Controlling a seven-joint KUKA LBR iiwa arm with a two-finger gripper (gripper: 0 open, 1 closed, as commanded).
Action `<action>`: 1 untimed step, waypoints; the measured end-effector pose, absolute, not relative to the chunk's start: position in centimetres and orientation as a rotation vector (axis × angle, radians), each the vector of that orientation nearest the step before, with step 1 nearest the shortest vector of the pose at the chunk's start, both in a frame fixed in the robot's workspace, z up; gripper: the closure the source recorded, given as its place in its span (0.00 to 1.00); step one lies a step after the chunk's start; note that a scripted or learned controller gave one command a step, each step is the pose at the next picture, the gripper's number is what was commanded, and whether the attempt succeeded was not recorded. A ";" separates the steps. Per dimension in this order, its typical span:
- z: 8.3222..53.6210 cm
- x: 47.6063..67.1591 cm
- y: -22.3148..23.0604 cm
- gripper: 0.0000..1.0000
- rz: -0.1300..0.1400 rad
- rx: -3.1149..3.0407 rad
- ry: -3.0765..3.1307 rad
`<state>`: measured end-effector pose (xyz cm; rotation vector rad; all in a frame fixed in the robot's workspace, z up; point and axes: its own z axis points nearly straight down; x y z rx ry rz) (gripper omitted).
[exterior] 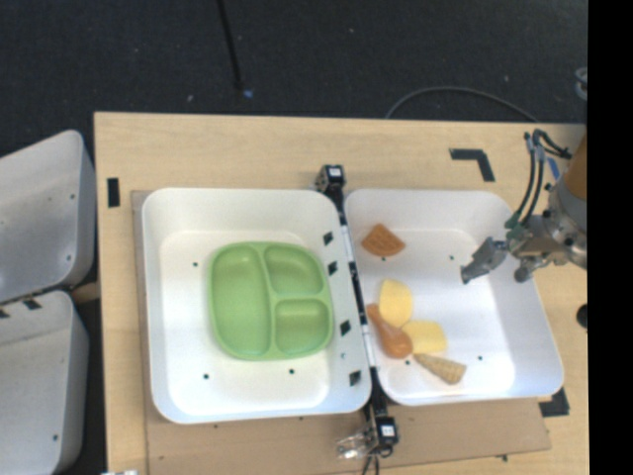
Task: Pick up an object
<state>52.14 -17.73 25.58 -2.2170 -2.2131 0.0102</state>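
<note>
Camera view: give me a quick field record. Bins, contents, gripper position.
left bin: green plate, three sections
right bin: five food pieces
near top left: orange wedge
centre left cluster: yellow piece, orange stick, yellow block, tan cone
gripper: over right bin's right side, apart from the food
held: nothing seen between fingers

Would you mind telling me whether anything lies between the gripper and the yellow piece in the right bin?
Nothing visible does. The gripper hovers at the right bin's right side, with bare white floor between it and the yellow piece.
</note>
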 end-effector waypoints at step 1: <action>26.2 52.4 -17.7 0.00 0.000 -2.221 -2.224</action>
